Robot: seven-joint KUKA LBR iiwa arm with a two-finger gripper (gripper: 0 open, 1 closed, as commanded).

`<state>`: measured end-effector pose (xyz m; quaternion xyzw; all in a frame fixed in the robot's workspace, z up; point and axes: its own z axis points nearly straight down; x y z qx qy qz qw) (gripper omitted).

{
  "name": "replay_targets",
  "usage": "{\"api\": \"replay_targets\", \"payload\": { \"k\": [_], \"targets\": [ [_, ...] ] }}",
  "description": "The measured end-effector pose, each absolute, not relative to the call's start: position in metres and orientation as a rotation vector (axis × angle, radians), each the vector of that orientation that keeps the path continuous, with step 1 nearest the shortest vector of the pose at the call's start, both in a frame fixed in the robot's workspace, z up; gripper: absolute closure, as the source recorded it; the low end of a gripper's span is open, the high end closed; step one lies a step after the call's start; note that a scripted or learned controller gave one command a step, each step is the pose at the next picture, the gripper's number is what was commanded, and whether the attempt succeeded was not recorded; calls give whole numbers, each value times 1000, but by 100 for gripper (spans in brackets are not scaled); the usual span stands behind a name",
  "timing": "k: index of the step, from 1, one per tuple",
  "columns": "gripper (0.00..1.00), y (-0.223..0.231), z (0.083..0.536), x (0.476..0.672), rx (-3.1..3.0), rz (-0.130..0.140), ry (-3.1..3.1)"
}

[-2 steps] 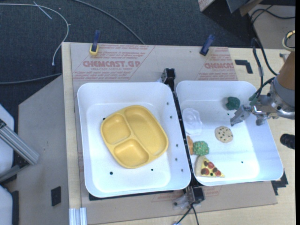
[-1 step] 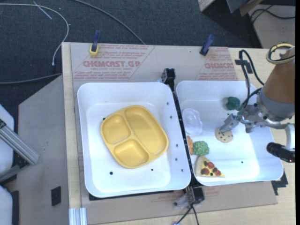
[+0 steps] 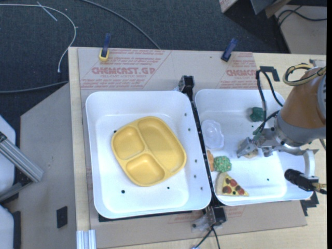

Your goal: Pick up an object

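While the arm (image 3: 306,108) reaches in over the right bin (image 3: 207,100), its gripper (image 3: 248,150) sits low near the bin's middle, and whether the jaws are open or closed cannot be told. Near that bin's left wall lie a clear plastic cup (image 3: 212,133), a broccoli floret (image 3: 222,163) and, toward the front corner, a pizza slice (image 3: 232,186); a small green object (image 3: 257,113) lies near the back. A yellow divided plate (image 3: 149,150) fills the centre of the left bin (image 3: 98,108).

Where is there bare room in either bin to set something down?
Left bin: a bare band around the yellow tray, widest along the near and left walls. Right bin: bare floor between the pizza slice and gripper. Crowded along its left wall: clear cup, broccoli, pizza slice.
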<state>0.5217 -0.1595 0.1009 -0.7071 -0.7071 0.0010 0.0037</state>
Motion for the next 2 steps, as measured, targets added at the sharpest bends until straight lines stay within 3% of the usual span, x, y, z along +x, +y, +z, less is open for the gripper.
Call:
{"api": "replay_targets", "payload": {
  "k": [1,2],
  "targets": [
    [100,-160,115,524,-2221,-3,-2221],
    [100,-158,160,520,-2224,-4,-2226]
  ]
}}
